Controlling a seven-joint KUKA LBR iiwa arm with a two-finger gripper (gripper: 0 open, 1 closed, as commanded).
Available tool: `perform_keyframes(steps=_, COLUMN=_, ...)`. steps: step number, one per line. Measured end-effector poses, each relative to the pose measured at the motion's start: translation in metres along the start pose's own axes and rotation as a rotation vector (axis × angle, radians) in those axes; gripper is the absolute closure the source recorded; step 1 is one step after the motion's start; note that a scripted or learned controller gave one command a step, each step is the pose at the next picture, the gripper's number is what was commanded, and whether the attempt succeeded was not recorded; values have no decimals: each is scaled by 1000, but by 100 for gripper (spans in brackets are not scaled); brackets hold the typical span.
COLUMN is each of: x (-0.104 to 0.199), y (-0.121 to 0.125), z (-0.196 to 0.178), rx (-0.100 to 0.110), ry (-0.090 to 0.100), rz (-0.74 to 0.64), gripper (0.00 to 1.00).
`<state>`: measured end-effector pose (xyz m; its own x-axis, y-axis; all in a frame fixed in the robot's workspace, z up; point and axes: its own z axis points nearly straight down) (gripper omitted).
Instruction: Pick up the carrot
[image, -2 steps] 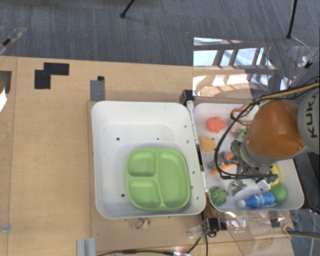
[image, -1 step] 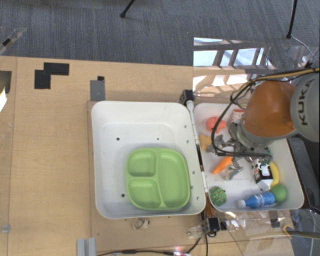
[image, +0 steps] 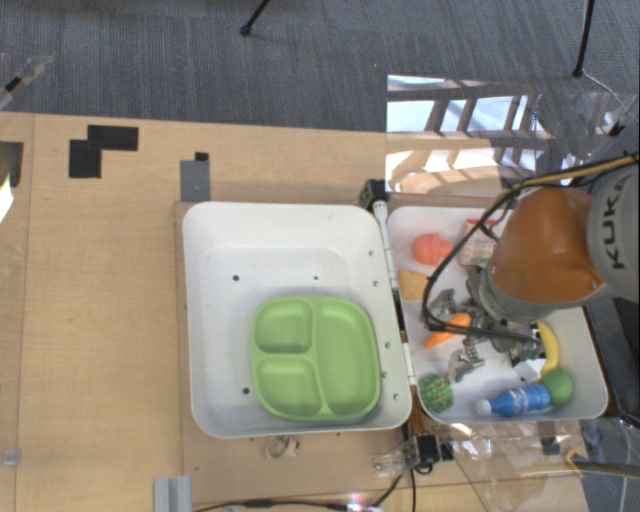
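**Gripper low over the carrot**

One smooth orange carrot (image: 446, 331) lies in the right bin (image: 597, 385), directly under the metal gripper (image: 468, 335); whether the fingers are clenched or released, I cannot tell. One matte green three-part plate (image: 316, 356) sits in the left bin (image: 215, 300).

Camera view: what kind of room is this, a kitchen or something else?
Probably a robot lab, not a kitchen. A grey arm reaches over two white bins on a wooden bench, with toy food like a carrot and cables around.
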<state>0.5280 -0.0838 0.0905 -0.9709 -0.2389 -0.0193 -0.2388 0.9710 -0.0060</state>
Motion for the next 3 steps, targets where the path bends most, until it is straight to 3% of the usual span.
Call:
perform_keyframes(steps=1, x=-3, y=0, z=-13, rx=2, ry=-6, rz=-4, gripper=100)
perform_keyframes(steps=2, x=-3, y=0, z=-12, rx=1, ry=-5, rz=-5, gripper=0)
perform_keyframes(steps=3, x=31, y=-8, z=0, rx=-2, ry=0, rz=-267, gripper=0)
